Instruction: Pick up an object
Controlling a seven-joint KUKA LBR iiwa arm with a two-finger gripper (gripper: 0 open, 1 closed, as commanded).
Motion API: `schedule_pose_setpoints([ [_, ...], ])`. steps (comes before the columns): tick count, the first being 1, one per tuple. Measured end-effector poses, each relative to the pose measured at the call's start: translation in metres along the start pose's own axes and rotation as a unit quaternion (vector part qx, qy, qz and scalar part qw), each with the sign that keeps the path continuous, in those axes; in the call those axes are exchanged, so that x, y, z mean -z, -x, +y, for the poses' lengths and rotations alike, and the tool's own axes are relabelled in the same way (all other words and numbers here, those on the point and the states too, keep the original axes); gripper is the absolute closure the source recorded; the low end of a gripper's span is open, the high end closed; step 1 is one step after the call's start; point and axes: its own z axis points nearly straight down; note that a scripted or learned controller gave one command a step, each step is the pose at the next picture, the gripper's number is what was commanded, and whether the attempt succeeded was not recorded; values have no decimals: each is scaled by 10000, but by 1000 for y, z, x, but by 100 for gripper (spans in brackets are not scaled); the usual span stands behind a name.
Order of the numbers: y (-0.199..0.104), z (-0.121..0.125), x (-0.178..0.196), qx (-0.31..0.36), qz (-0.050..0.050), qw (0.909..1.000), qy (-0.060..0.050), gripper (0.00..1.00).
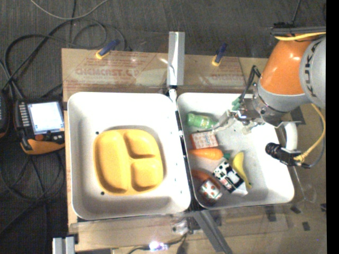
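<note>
Two shallow white bins sit side by side on the bench, seen from above at a slant.

Left bin: holds one yellow tray with three compartments, lying flat near the middle of the bin.

Right bin: holds a cluster of small things along its left half. Green bottle at the top, lying on its side. Small pink-and-white box just below the bottle. Carrot just below the box, lying crosswise. Banana to the right of the carrot, pointing toward the lower edge. Black-and-white patterned carton touching the banana on its left. Round red-and-white can near the lower left corner of the bin.

Arm: grey with an orange band, reaching in from the right over the upper part of the right bin. Pincer: low over the bin, just right of the green bottle. Nothing is visible between its fingers; how far they stand apart cannot be told.

Handheld screen: on the floor left of the bench, among black cables.
</note>
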Motion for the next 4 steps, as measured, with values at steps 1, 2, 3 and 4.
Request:
schedule_pose_setpoints([
  [1,10,-35,-121,100,-11,9999,70,0],
  [2,4,20,-121,-134,-24,9999,74,0],
  [3,5,19,-112,-138,-16,9999,54,100],
  [4,-11,91,-119,-107,-33,9999,72,100],
])
